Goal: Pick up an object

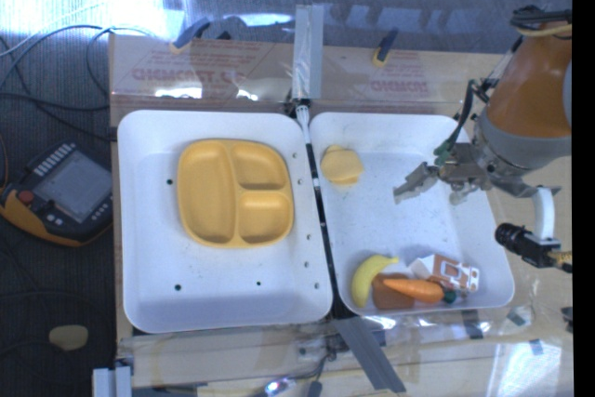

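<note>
The gripper [429, 182] hangs over the middle of the right bin [483, 228], reaching in from the right below the arm's orange band [528, 88]. Its two fingers are spread apart, one pointing left toward the bin's centre and the other lying closer to the wrist, and nothing sits between them.

Several objects lie in this bin. A round yellow piece [341, 165], perhaps a bun or a toy lemon, rests near the upper left corner, well apart from the gripper and to its left. Along the near wall a yellow banana [369, 273] curves beside a brown block [389, 293], with an orange carrot [412, 288] lying across the block's top. Just to their right lies a small white and orange carton [453, 272], tilted. This cluster lies below the gripper, apart from it.

The left bin [149, 274] holds a yellow divided plate [234, 191] with three compartments.

The finger nearer the wrist blends with the grey wrist parts and is hard to trace. The brown block is partly covered by the carrot, so its shape is unclear.
</note>
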Robot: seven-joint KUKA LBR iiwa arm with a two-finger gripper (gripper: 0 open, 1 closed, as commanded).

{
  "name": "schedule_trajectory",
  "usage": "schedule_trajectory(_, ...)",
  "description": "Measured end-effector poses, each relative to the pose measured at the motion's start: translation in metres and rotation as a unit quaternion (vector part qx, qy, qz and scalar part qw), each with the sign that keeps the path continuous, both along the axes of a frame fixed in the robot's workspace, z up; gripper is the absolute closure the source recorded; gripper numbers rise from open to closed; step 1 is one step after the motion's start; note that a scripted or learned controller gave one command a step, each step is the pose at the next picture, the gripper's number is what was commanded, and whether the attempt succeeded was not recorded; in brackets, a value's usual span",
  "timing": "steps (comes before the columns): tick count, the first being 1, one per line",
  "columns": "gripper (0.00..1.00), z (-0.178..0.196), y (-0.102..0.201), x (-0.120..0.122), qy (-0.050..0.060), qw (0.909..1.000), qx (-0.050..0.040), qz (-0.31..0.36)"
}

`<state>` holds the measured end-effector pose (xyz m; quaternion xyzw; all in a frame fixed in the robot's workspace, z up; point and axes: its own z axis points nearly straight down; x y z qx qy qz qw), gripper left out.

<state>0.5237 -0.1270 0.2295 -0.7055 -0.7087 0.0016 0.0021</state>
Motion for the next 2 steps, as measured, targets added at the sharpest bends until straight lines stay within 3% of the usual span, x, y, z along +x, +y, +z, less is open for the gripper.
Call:
schedule_trajectory(1, 0.00, -0.085, 0.032, -0.038, 0.000, 0.9809, 0.0017, 0.195)
schedule_trajectory(2, 0.00, 0.003, 0.051, -0.038, -0.001, 0.9897, 0.0003, 0.143)
